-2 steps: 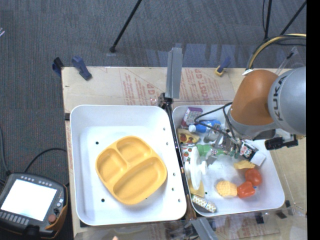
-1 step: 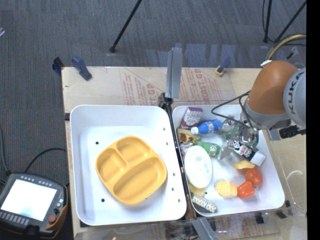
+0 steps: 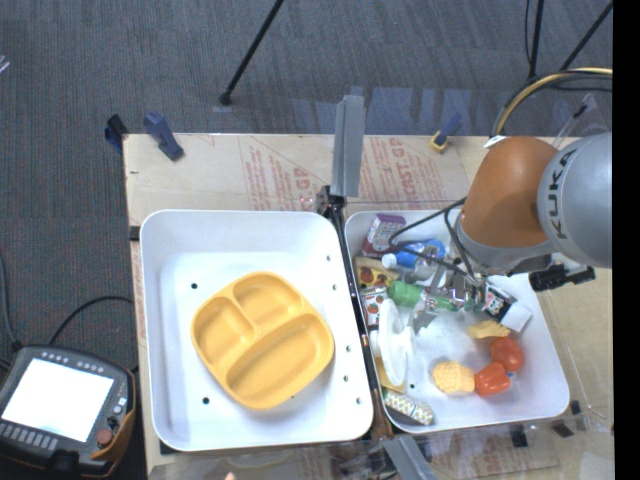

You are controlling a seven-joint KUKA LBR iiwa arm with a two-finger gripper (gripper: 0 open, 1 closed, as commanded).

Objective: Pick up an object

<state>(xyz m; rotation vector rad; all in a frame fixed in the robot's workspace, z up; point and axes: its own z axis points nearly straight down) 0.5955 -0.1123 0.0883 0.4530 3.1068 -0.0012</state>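
Note:
The right bin (image 3: pixel 556 373) holds several small things. A purple packet (image 3: pixel 383 232) lies at the back, with a blue-capped bottle (image 3: pixel 418 256) and a green toy (image 3: pixel 405 293) just in front of it. A white plastic piece (image 3: pixel 392 340) lies along the left wall. Near the front are a yellow bumpy toy (image 3: pixel 452 377), two red toys (image 3: pixel 500 366) and a wrapped bar (image 3: pixel 408 406). My gripper (image 3: pixel 440 298) hangs low in the middle of this bin, just right of the green toy. The orange-banded wrist (image 3: pixel 510 203) is above it. Nothing shows in its grip.
A yellow divided plate (image 3: pixel 262 338) lies in the left bin (image 3: pixel 165 268). A white and black box (image 3: pixel 510 311) and a yellow scrap (image 3: pixel 488 329) sit right of the gripper. A grey post (image 3: pixel 348 148) stands behind the bins. A pendant (image 3: pixel 60 403) lies on the floor at lower left.

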